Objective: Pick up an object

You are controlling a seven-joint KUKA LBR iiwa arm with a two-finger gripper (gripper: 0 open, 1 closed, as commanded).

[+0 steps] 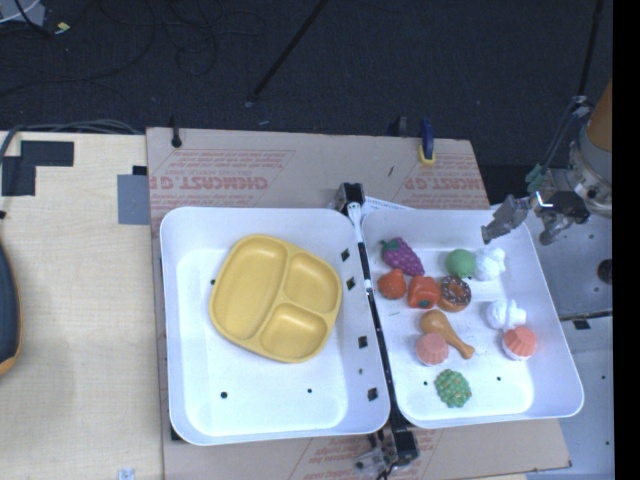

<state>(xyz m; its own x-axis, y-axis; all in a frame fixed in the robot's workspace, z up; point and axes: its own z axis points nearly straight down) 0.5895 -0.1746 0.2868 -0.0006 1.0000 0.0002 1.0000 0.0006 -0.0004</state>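
The right bin point(560, 388) holds several toy foods: purple grapes point(402, 256), a green ball point(461, 262), a white piece point(491, 264), a red pepper point(424, 292), a donut point(456, 293), a drumstick point(447, 333) and a green broccoli point(452, 388). My gripper point(524, 226) hovers over the bin's far right corner, just right of and behind the white piece. It is open, with nothing between its fingers point(497, 226).
A yellow divided plate point(275, 296) lies in the left bin point(190, 368). More toys sit in the right bin: an orange tomato point(392, 284), a pink cupcake point(432, 349), another white piece point(506, 314) and an orange cupcake point(519, 343). A black divider point(365, 298) separates the bins.
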